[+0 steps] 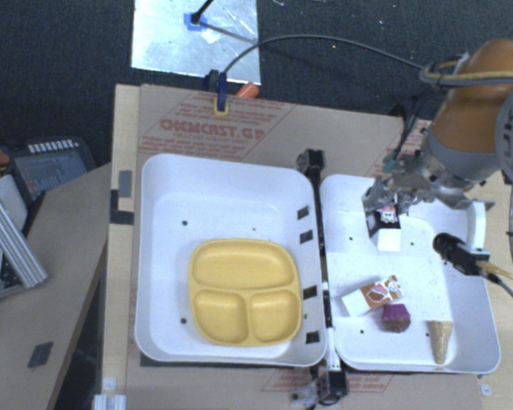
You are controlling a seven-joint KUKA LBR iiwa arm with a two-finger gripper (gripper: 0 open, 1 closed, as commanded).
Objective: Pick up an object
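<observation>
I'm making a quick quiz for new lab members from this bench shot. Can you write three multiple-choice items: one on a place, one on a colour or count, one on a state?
1. Where does the yellow tray lie?
A. In the left bin
B. In the right bin
C. On the bare bench

2. How many compartments does the tray have?
A. Two
B. Three
C. Five

3. How does the cone lie in the right bin?
A. Between the gripper's fingers
B. Stacked on the purple piece
C. Alone near the bin's front right corner, apart from the other items

Answers: 1 A, the tray sits on the floor of the left bin. 2 B, one wide section at the back and two smaller at the front. 3 C, the cone rests right of the purple piece, with the gripper well behind it.
</observation>
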